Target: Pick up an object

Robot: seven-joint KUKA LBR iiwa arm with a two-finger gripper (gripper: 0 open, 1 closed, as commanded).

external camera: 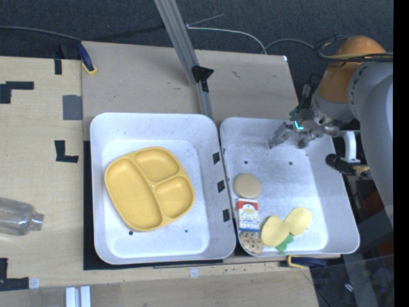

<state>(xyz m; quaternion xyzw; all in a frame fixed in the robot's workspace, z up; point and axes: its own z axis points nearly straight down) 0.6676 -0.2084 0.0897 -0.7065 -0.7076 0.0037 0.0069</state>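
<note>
Left bin point(102, 235): holds a divided plate point(149, 187), lying toward its left side.
Right bin point(332, 229): a round biscuit point(246, 186) by its left wall; a small packet point(247, 214) just in front; a cookie point(252, 242) at the front-left corner; 2 lemons point(285, 227) right of the packet.
Claw point(291, 137): over the right bin's rear edge.
Bench point(38, 178): a bottle point(18, 216) left of the bins.

One fixed camera looks down on my bench point(38, 126) from above, at a slant and from some way off, taking in both white bins: the left bin point(108, 130) and the right bin point(332, 226). My arm point(358, 82) enters from its right side.
</note>
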